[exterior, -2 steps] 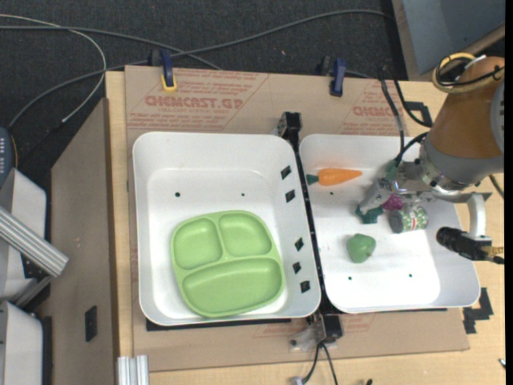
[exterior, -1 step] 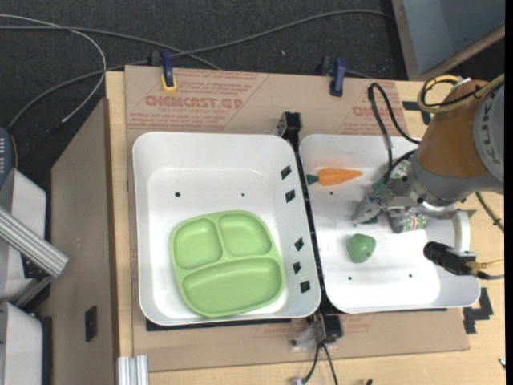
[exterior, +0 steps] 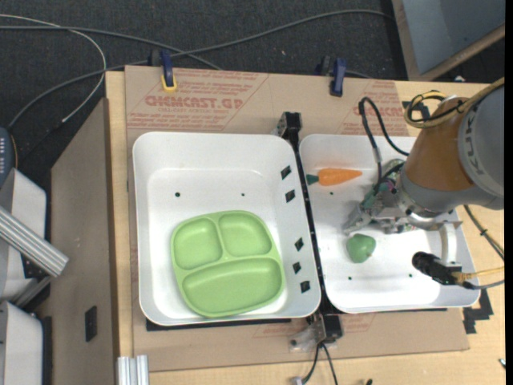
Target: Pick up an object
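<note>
In the right bin (exterior: 401,295), an orange toy carrot (exterior: 341,176) with a green top lies near the back left corner. A small round green object (exterior: 361,248) sits near the bin's middle left. My gripper (exterior: 370,216) is down in the right bin, between the carrot and the green object, just behind and to the right of the green one. Nothing shows clearly between its jaws.
The left bin (exterior: 152,183) holds a light green divided plate (exterior: 228,263) at its front. A black divider with clips (exterior: 298,207) runs between the bins. Clamps (exterior: 168,77) hold the cardboard base at the back edge. Cables loop above the wrist (exterior: 377,127).
</note>
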Controlling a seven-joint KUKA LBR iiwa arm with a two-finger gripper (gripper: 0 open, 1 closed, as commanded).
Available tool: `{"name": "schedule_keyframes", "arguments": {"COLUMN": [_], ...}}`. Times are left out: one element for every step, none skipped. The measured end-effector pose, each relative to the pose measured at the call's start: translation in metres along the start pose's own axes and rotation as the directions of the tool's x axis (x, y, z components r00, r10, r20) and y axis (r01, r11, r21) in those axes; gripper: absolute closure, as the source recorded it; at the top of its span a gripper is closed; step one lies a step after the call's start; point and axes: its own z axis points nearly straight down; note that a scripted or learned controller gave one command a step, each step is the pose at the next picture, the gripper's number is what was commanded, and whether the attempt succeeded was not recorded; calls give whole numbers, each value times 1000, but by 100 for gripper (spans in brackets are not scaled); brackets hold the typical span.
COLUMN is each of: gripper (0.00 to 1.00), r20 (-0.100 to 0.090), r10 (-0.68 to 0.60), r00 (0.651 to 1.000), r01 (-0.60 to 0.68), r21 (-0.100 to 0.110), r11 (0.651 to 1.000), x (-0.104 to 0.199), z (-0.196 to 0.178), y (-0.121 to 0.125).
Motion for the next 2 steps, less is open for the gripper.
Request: {"name": "schedule_keyframes", "arguments": {"gripper": [100, 100], "r20": [0, 4], "r10": [1, -1], "r00": [1000, 1000], "r01": [-1, 1], "r21": [-6, -14], "r11": [1000, 1000], "x": [0, -7], "z": [-13, -72], "y": [2, 9]}}
